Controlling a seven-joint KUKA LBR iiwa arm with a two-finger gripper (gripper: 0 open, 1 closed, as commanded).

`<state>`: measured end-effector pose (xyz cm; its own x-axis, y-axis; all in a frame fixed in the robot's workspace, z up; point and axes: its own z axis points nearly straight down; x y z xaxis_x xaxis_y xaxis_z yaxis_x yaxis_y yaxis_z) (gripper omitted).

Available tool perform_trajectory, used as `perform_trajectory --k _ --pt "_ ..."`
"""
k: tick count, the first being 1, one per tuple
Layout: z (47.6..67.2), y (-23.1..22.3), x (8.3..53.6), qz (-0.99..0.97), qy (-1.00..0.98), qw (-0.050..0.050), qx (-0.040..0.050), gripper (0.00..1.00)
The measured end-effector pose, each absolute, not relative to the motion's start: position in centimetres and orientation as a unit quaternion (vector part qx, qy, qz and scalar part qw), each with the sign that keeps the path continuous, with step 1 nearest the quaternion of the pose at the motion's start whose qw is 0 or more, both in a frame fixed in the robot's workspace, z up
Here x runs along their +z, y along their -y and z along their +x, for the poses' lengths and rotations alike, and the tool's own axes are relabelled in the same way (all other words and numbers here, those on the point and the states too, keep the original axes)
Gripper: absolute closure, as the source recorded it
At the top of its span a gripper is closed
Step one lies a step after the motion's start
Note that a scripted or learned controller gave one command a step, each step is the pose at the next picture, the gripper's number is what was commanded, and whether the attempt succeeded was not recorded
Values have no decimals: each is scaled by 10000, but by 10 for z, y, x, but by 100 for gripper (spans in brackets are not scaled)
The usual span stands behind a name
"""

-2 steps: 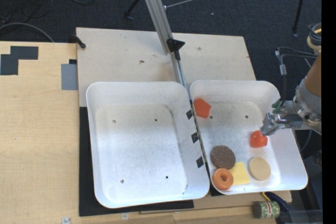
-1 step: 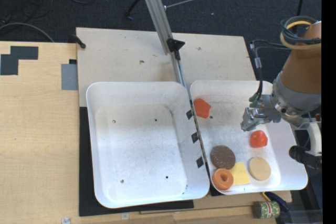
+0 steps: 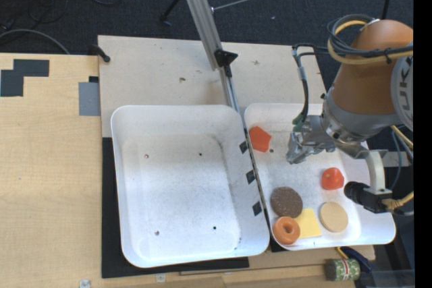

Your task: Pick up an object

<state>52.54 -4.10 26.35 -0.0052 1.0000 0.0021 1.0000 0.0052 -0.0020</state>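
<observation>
**Operator:** Pale wood table (image 3: pixel 47 165) on my feed, with a beige board (image 3: pixel 162 74) behind the two white bins and dark carpet with loose cables at the back. A slanted aluminium rail (image 3: pixel 202 13) runs down to the seam between the bins.

**Colleague:** Where is the arm?

**Operator:** My arm (image 3: pixel 368 77) reaches in from the right, orange band up top, wrist bent down over the right bin (image 3: pixel 378 233). The gripper (image 3: pixel 297 153) hangs low above the far part of that bin.

**Colleague:** Holding anything?

**Operator:** I cannot tell how its jaws stand; the metal end is a blur against the white, and I see nothing in it.

**Colleague:** And the objects?

**Operator:** An orange block (image 3: pixel 260 139) lies just left of the gripper. A red piece (image 3: pixel 331 178) is to its right and nearer me. Further toward me sit a brown disc (image 3: pixel 287 200), an orange ring (image 3: pixel 287 230), a yellow slab (image 3: pixel 310 224) and a tan disc (image 3: pixel 333 216). The left bin (image 3: pixel 175 179) lies well to the gripper's left.
</observation>
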Motion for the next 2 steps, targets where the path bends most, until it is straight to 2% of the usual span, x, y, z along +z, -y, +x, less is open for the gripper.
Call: perform_trajectory --k 2 --pt "547 -69 231 -7054 7088 21 9 100"
